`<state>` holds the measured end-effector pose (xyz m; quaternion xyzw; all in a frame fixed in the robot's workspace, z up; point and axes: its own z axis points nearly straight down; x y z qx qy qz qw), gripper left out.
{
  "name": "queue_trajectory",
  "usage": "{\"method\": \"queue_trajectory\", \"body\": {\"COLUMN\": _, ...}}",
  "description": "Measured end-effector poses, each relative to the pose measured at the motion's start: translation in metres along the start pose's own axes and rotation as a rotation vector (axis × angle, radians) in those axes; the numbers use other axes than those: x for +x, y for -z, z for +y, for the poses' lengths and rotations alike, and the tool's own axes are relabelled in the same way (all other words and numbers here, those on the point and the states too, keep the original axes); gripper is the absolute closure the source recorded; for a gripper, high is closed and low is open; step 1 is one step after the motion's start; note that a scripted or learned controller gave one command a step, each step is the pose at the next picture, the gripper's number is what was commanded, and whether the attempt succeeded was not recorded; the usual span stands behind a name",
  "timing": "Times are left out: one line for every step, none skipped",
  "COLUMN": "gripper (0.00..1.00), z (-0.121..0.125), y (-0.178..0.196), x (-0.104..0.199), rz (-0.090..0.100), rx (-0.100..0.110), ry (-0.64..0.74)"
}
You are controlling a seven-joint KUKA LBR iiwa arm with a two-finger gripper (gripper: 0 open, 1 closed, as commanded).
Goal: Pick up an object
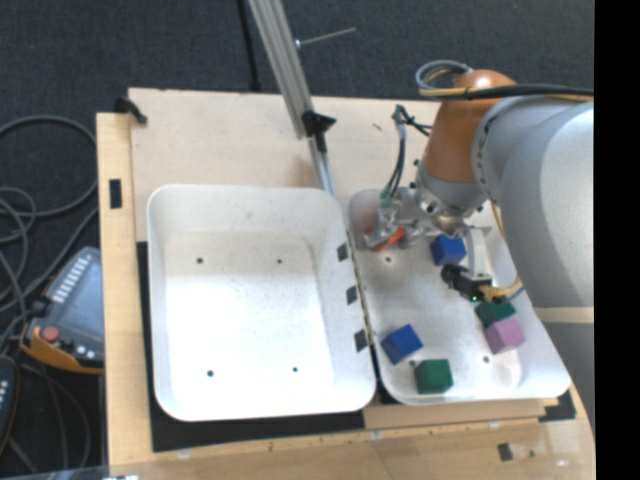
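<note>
The gripper (385,230) is low in the right bin (372,298), near the far left corner. I cannot tell how it is set. The blocks look small, hard and light, so squeezing two flat sides should work. I count two blue blocks (402,343), two green blocks (433,375) and one pink block (503,334).

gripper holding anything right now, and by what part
Cannot be told: the gripper is low in the right bin by something orange, with its tips too blurred.
</note>
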<state>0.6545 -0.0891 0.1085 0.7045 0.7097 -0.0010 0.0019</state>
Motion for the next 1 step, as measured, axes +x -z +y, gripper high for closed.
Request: {"method": "queue_trajectory", "body": {"gripper": 1.0, "z": 0.0107, "y": 0.094, "x": 0.0801, "rz": 0.006, "rx": -0.008, "ry": 0.001}}
